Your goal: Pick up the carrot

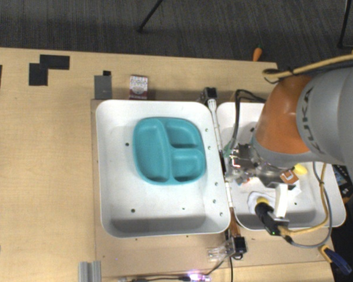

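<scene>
Over the right bin (pixel 335 213) the grey arm (pixel 317 122) bends low, and its claw (pixel 247 166) sits near that bin's left wall, but I cannot tell its state because cables and the wrist cover it. I cannot find the carrot for sure; a small yellow and orange piece (pixel 294 172) lies just beside the wrist, too hidden to name, so I judge the pick is not yet done. Both bins are smooth white plastic with rounded corners, and the left bin (pixel 115 157) carries a glossy teal tray (pixel 167 150) with three compartments, on a pale wooden bench (pixel 41 175).
</scene>
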